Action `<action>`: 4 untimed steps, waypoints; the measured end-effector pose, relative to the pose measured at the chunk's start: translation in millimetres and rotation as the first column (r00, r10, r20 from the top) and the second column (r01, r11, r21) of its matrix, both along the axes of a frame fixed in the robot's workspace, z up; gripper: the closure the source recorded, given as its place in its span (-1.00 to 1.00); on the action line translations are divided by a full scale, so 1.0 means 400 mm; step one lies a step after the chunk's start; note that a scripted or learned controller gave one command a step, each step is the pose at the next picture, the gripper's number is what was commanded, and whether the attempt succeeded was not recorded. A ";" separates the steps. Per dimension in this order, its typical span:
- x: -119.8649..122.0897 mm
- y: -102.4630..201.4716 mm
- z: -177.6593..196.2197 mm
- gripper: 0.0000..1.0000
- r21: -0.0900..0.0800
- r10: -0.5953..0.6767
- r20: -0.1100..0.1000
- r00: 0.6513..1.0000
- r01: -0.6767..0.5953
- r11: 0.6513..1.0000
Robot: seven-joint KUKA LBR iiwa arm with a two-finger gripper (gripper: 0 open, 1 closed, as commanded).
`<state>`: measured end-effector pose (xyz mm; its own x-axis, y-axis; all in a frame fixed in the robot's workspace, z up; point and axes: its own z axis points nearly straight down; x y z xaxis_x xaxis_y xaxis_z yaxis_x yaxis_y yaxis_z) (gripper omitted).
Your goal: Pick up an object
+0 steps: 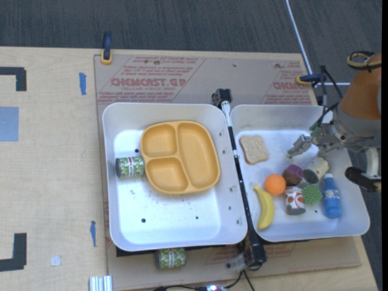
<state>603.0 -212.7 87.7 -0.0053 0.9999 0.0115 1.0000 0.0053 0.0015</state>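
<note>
1. Two shallow white bins sit side by side on the bench (54, 162); the left bin (121, 223) carries a yellow three-compartment plastic plate (180, 156) and a small green-labelled can (130, 167) touching its left edge.
2. Right bin (357, 223): bread slice (254, 148), orange ball (275, 184), yellow banana (264, 207), blue bottle (331, 197), clustered near centre, likely candidates for picking.
3. Gripper (301, 144) hangs above the purple round object (293, 174); fingers look apart, holding nothing.
</note>
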 end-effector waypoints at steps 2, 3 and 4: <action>0.001 -0.004 0.025 -1.00 -0.007 0.001 0.004 1.000 -0.001 1.000; 0.003 -0.007 0.052 1.00 -0.011 0.001 0.007 1.000 -0.001 1.000; 0.003 -0.006 0.051 -1.00 -0.009 0.001 0.006 1.000 0.000 1.000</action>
